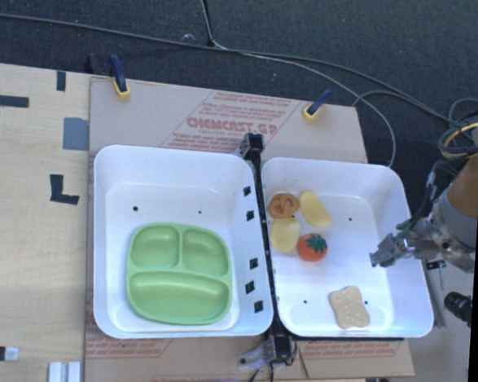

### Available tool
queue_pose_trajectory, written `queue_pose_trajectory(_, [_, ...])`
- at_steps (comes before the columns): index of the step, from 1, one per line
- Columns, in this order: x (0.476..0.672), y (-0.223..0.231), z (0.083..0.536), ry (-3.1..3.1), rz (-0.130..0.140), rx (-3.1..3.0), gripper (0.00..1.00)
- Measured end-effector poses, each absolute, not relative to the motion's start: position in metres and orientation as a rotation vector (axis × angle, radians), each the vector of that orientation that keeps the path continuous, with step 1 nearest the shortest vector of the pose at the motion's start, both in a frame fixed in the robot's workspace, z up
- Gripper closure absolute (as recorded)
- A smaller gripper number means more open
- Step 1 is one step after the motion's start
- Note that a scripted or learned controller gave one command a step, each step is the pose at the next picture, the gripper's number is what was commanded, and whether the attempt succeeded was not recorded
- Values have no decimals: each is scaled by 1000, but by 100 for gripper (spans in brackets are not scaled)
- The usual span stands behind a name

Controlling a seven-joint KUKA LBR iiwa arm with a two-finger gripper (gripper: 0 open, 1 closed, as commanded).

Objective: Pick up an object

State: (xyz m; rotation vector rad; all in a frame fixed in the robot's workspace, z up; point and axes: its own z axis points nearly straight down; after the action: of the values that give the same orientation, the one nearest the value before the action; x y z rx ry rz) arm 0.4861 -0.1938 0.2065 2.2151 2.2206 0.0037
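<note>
two shallow white plastic bins side by side on a brown cardboard sheet [228, 120] laid over the pale wood surface [23, 236], joined along a black divider strip [259, 236]. in the left white bin [109, 177], a light green compartment plate [180, 273] with three sections, lying flat toward the front. in the right white bin [386, 188], a cluster near the divider: round brown cookie-like piece [284, 205] at the back, yellow lemon-shaped toy [315, 209] just beside it to the right, pale yellow rounded piece [284, 235] in front of the brown one, red tomato toy with green top [312, 247] touching or just beside the pale yellow piece. well apart from those, near the front right corner, a beige slice of toy bread [349, 306] lying flat. grey arm with orange band [466, 194] reaching in from the right, two-finger gripper [384, 255] over the right edge of the right bin, between the cluster and the bin wall, nothing seen between the fingers; whether apart or together, cannot tell at this size. blue and yellow clamps [118, 78] at the back corners of the cardboard, black cables [232, 51] across the dark floor behind.
</note>
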Motion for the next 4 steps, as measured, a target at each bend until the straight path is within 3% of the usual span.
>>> queue_pose_trajectory(1, [488, -194, 260, 2220, 3, 2215, 100])
queue_pose_trajectory(4, [547, -38, 232, 2229, 0, 2215, 100])
